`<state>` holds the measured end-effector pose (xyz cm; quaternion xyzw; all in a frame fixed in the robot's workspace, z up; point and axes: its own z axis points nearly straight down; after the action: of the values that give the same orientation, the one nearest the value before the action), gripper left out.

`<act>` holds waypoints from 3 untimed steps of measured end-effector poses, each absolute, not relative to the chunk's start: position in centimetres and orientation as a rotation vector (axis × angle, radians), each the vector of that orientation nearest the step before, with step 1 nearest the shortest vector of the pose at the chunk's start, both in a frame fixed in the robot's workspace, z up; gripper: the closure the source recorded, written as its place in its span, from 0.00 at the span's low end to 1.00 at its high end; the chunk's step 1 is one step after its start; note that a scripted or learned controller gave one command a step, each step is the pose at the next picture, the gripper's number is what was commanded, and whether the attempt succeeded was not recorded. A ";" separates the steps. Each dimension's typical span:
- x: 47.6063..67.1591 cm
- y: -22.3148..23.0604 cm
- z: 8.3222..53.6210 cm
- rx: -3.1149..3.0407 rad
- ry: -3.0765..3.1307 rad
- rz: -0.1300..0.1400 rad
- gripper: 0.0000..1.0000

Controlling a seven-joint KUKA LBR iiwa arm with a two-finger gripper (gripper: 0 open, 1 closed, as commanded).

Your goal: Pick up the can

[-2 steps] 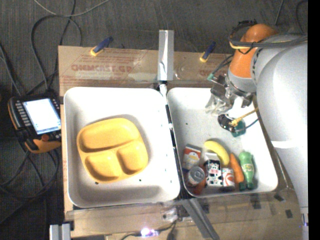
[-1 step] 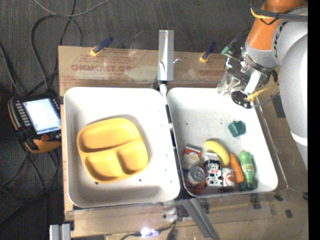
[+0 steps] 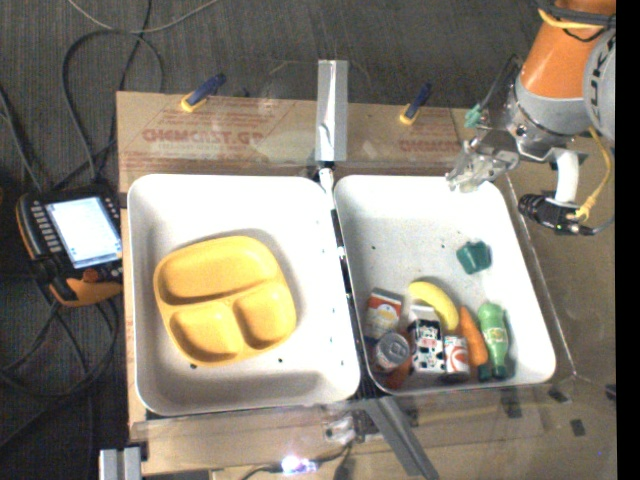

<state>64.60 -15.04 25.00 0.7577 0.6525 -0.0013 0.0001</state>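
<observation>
The arm (image 3: 570, 58) is seen reaching in from the right, with the gripper (image 3: 470, 173) being held over the far right corner of the right bin (image 3: 430, 218), at its rim. How far the jaws are parted cannot be told from this angle; nothing is seen between them.

The can (image 3: 392, 350) is lying in the near part of the right bin, its grey top facing up, well apart from the gripper. It is being crowded by a small red-and-white carton (image 3: 383, 314) just behind it and a black-and-white carton (image 3: 427, 346) on its right. A banana (image 3: 437, 301), a carrot (image 3: 473, 338) and a green bottle (image 3: 494, 338) are lying further right, near the bin's near right corner. A small green object (image 3: 474, 256) is sitting alone toward the middle right.

A yellow divided tray (image 3: 226, 298) is resting in the left bin (image 3: 150, 208).
</observation>
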 end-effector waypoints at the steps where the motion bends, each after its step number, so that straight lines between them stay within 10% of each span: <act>1: 62.3 -14.1 27.3 1.848 2.541 0.000 1.00; 2: 59.7 -18.1 36.3 2.071 2.360 -0.002 1.00; 3: 56.9 -11.1 28.0 2.009 2.418 -0.001 1.00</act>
<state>56.86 -11.14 28.04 0.6391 0.7691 -0.0004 -0.0010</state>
